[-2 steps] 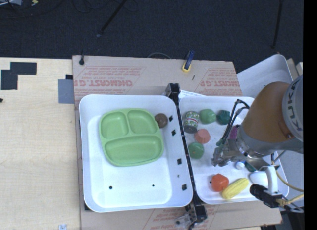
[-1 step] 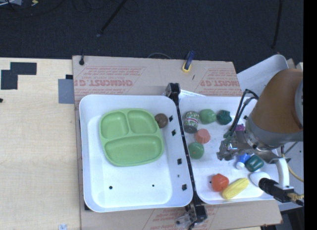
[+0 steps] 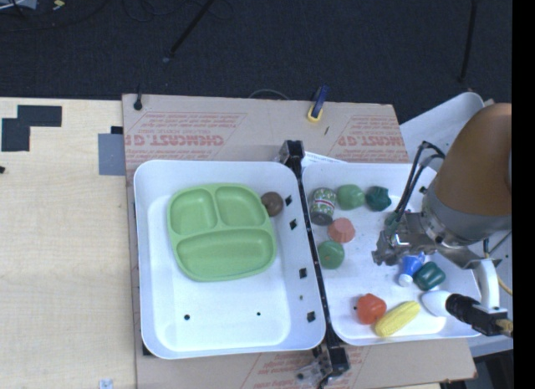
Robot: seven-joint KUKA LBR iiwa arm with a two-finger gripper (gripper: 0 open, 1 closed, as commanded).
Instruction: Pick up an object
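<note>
Lying in the right bin [image 3: 359,212], a small blue-and-white object [image 3: 410,268] sits just below and right of the gripper [image 3: 389,248], touching a dark teal piece [image 3: 430,276] on its right. Whether the gripper is open or closed cannot be told; nothing visibly held.

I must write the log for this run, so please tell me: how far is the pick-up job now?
Done: the arm has reached over the right bin, and its pincer sits low among the toys. In hand: nothing that I can confirm; no object shows between the fingers. Left: the grasp and the lift. The blue-and-white piece and the dark green toy lie closest, and the yellow corn rests on the bin floor.
</note>
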